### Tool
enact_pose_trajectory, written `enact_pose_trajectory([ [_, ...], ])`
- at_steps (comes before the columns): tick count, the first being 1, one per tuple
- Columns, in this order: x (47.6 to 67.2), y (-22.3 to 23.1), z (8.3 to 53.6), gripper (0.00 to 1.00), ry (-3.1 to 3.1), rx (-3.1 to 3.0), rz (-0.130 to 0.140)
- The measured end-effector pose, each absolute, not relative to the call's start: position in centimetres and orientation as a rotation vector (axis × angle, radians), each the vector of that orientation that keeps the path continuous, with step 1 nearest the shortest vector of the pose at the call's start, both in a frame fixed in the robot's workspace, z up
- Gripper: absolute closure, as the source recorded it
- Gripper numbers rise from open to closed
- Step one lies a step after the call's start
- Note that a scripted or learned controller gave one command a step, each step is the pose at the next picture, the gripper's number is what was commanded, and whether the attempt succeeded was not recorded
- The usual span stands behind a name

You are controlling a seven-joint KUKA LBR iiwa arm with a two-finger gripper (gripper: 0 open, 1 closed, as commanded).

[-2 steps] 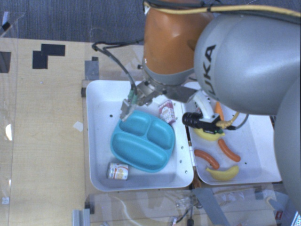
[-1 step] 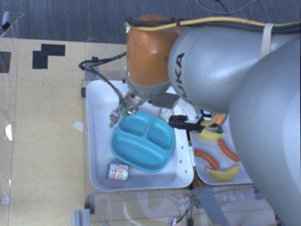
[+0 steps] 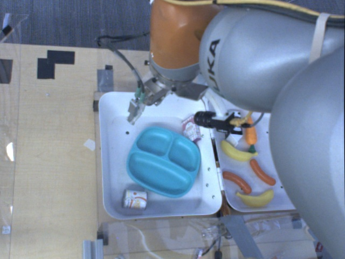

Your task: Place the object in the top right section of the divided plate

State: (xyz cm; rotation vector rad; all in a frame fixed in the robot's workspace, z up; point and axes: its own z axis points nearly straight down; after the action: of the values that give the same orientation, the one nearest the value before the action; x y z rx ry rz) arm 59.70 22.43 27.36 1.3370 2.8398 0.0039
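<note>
Plate [image 3: 163, 161], blue, divided, sits in the left bin [image 3: 110, 144], three sections all bare, incl. the top right one by the bin's right wall. Which object is meant isn't clear from the task; candidates near the plate: a small packet [image 3: 191, 128] touching/just beside its upper right rim, and a small can [image 3: 135, 199] lying on its side near the bin's front left corner, apart from the plate.

Gripper [image 3: 135, 109] hangs over the bin's back left area, above and left of the plate, nothing visible between its tips; can't tell if it's spread or closed, too small and slanted.

Progress, my read: nothing placed yet, pick not done either. Left: grab the object, carry to top right section, release.

Right bin [image 3: 229, 198] holds two bananas [image 3: 237, 151] [image 3: 256, 198], two sausages [image 3: 237, 182] [image 3: 262, 172], a carrot [image 3: 251, 135]. Bench [image 3: 48, 161] is pale wood w/ black tape marks [image 3: 55, 62]; dark carpet-like floor [image 3: 70, 9] behind. Arm bulk covers the upper right.
</note>
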Motion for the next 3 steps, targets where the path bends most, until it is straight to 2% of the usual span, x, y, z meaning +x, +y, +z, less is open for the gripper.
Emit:
enact_pose_trajectory([
  [1, 59.7, 22.4, 27.4, 0.00, 2.840, 1.336, 0.004],
  [2, 60.5, 21.7, 33.1, 0.00, 2.867, 1.276, 0.005],
  [3, 62.9, 21.7, 23.0, 0.00, 2.944, 1.093, 0.002],
])
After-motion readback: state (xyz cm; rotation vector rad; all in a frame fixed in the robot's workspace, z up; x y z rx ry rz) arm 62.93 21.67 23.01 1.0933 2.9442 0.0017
